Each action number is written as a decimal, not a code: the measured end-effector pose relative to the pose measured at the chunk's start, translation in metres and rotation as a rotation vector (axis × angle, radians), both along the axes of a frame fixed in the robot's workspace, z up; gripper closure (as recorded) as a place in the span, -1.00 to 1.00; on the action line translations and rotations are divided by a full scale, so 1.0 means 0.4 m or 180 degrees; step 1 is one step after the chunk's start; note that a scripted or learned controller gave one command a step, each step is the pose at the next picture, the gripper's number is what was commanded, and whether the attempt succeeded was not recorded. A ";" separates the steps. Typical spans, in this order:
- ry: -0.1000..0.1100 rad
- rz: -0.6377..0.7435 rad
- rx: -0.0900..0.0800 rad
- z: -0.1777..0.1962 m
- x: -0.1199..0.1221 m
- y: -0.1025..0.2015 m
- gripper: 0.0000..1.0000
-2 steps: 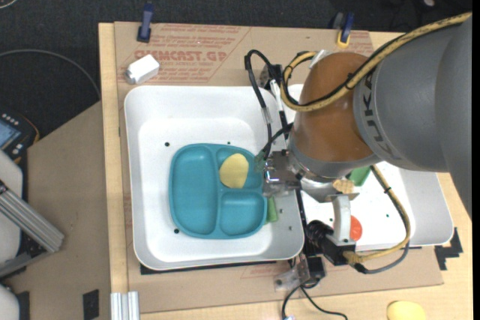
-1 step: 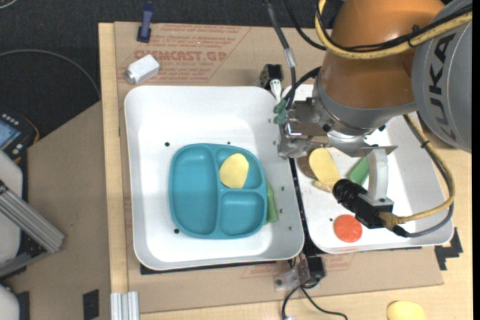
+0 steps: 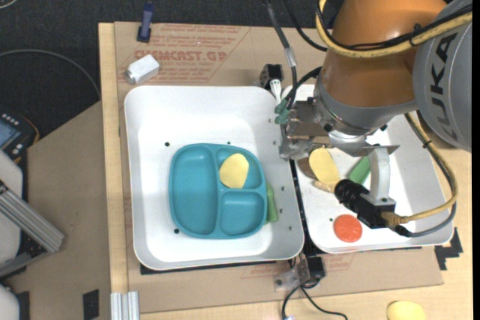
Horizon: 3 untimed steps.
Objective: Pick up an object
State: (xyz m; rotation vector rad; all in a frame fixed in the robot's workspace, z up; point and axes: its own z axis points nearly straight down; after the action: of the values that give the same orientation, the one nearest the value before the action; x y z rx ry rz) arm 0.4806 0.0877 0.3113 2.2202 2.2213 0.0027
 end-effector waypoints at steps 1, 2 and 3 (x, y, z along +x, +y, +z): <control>-0.0005 0.0002 0.0000 0.025 0.001 0.001 1.00; 0.0002 0.0017 0.0002 0.011 0.016 0.136 1.00; -0.0051 0.0011 0.0022 0.377 0.011 0.174 1.00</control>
State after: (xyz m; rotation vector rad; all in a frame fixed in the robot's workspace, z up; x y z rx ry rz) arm 0.4850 0.1574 0.4619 2.2117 2.2204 0.0280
